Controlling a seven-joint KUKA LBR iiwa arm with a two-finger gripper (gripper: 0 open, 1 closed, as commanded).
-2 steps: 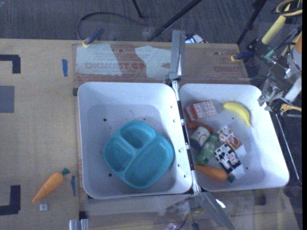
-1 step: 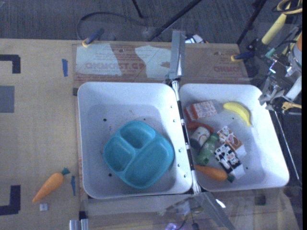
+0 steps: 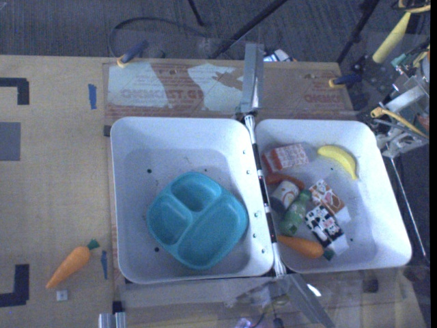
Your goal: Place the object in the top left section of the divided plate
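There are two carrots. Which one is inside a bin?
The carrot lying at the front of the right bin, beside the cow-patterned carton. The other carrot lies outside on the bench, left of both bins.

My bench (image 3: 54, 183) is pale tan wood, and both bins (image 3: 130, 142) on it are white. The divided plate (image 3: 198, 219) is teal. In the right bin I see a yellow banana (image 3: 339, 159), an orange carrot (image 3: 300, 246), a black-and-white cow-patterned carton (image 3: 323, 226) and a red-orange box (image 3: 287, 157)
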